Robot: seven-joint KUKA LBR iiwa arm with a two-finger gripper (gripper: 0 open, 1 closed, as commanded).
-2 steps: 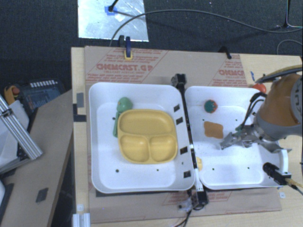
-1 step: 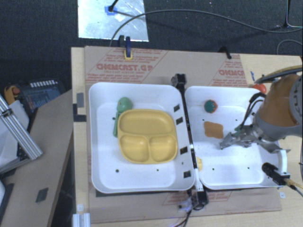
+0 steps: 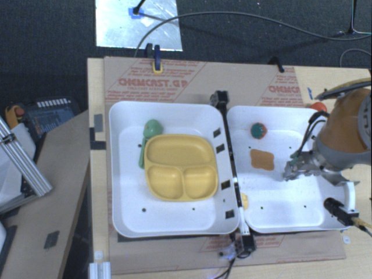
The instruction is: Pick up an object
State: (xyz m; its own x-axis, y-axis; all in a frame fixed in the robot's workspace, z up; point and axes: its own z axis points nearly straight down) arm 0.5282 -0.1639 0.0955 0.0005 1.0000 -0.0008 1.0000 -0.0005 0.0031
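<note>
Arm point(image 3: 349, 127): it reaches in from the right, grey with the orange band showing above the wrist, bent over the right bin.
Gripper point(image 3: 292, 171): it sits low over the right bin's floor, towards that bin's right half, pointing left.
Jaws: a dark, blurred cluster at the tip; whether they are spread or pressed together I cannot tell, and nothing shows between them.
Right bin point(image 3: 279, 220): white and shallow, and it carries the small pieces.
Brown flat piece point(image 3: 262, 159): there it is, lying flat on the right bin's floor, just left of the gripper and a touch higher up the view, near the tip but apart from it.
Round green-and-red thing point(image 3: 258, 131): it rests near the far wall of the right bin, up and to the left of the gripper, further off than the brown piece.
Small yellow bit point(image 3: 244, 201): tucked against the right bin's left wall, by the divider, well apart from the gripper.
Left bin point(image 3: 125, 214): white, right beside the other one.
Yellow tray point(image 3: 177, 166): three compartments, sitting in the middle of the left bin.
Green spoon point(image 3: 149, 133): it lies at the tray's upper left corner, its handle running down along the tray's left edge.
Table point(image 3: 186, 77): covered in printed cardboard under both bins.
</note>
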